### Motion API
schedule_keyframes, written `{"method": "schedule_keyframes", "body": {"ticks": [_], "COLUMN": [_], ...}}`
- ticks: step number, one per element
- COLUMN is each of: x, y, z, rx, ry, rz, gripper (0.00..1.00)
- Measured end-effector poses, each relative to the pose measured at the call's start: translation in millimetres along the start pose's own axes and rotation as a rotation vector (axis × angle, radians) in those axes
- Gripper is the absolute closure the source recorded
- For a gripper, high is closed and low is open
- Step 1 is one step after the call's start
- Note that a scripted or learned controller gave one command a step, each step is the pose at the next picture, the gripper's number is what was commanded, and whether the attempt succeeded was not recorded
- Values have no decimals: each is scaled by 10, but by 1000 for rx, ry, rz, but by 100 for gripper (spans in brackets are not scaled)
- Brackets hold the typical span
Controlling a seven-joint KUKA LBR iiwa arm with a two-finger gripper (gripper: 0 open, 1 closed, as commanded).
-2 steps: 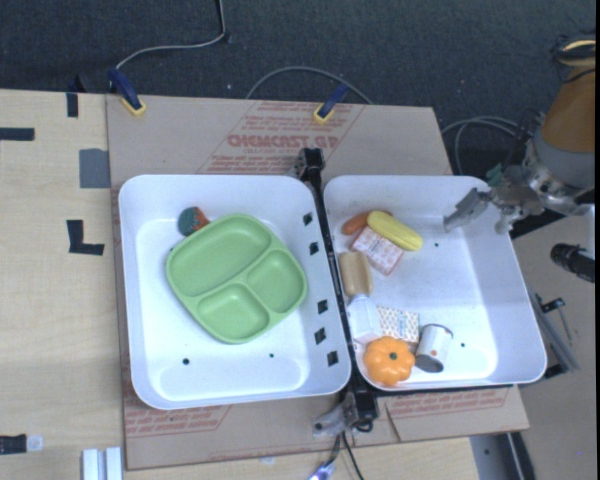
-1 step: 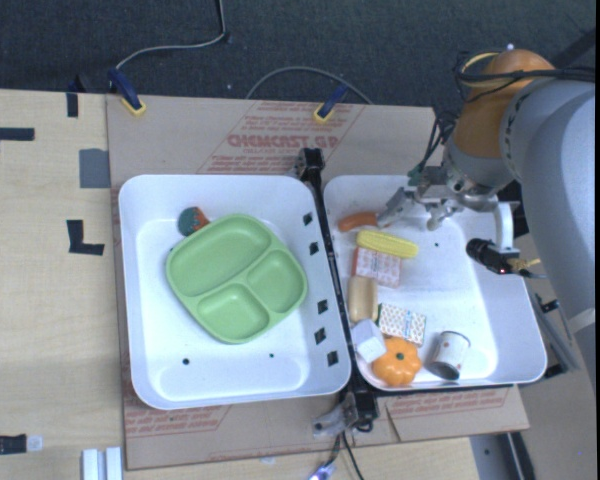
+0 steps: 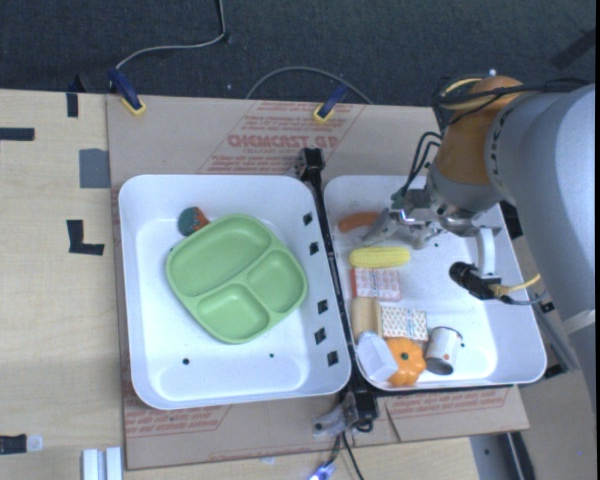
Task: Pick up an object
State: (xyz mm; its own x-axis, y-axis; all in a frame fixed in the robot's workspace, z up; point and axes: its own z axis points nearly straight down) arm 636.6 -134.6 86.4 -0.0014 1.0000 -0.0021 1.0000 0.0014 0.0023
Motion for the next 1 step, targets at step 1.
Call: {"method": "schedule_keyframes", "body": {"ticks": [1], "x": [318], "y": [319], "z": [10], "rx": [2], "ry": [0], "rz": [0], "gripper": [0]}}
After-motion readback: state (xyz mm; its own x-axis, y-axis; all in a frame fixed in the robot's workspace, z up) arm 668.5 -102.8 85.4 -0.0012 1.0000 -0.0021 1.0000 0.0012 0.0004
